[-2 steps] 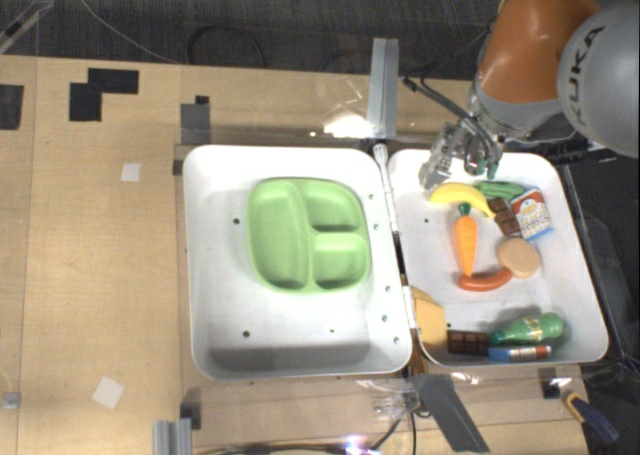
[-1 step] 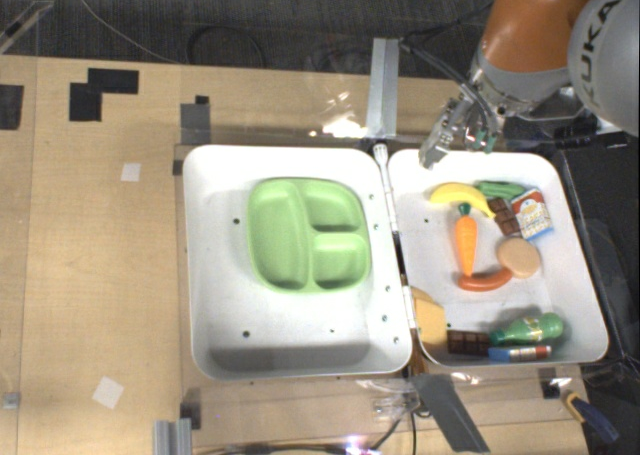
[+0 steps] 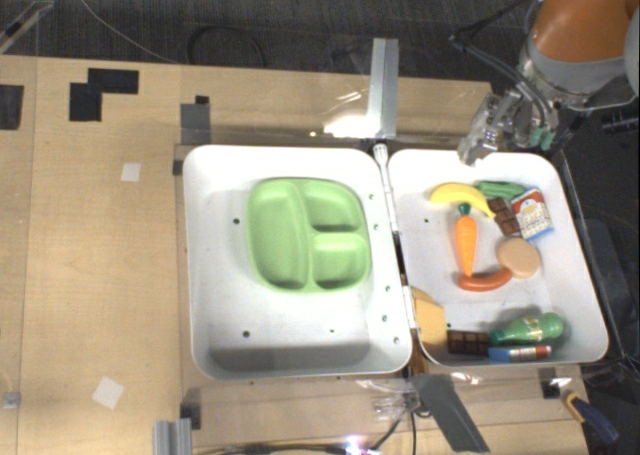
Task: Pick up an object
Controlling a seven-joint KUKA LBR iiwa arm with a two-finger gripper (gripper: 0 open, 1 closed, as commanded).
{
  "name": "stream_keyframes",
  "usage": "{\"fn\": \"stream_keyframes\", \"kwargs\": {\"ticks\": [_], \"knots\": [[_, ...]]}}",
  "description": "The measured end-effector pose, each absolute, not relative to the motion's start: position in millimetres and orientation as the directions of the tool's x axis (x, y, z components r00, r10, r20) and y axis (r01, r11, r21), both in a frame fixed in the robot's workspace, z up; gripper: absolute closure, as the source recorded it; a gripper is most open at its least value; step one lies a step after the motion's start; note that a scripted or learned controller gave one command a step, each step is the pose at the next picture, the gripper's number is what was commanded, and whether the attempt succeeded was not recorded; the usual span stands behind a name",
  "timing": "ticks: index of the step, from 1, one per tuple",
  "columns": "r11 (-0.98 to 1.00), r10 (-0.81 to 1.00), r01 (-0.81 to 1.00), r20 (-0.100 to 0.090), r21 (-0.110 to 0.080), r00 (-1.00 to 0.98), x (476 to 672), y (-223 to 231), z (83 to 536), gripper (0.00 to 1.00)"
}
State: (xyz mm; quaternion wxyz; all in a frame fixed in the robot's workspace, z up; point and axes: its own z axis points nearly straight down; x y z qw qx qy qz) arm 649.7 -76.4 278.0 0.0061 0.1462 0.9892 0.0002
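The gripper [image 3: 497, 133] hovers above the right bin's [image 3: 585, 273] far rim, jaws unreadable from here, holding nothing. Nearest that rim lies the banana [image 3: 460, 197]; the approach step apparently remains: descend onto it.

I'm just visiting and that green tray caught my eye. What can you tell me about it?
The green tray is a pale green, plastic-looking plate with rounded corners, divided into three compartments: one long one on the left and two smaller ones on the right. It lies flat, slightly turned, near the middle of the left white bin, resting on its floor.
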Motion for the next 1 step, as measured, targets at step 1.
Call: {"fn": "stream_keyframes", "kwargs": {"ticks": [1], "knots": [[0.958, 0.287, 0.287, -0.011, 0.003, -0.958, 649.7, -74.9, 277.4, 0.00]]}}
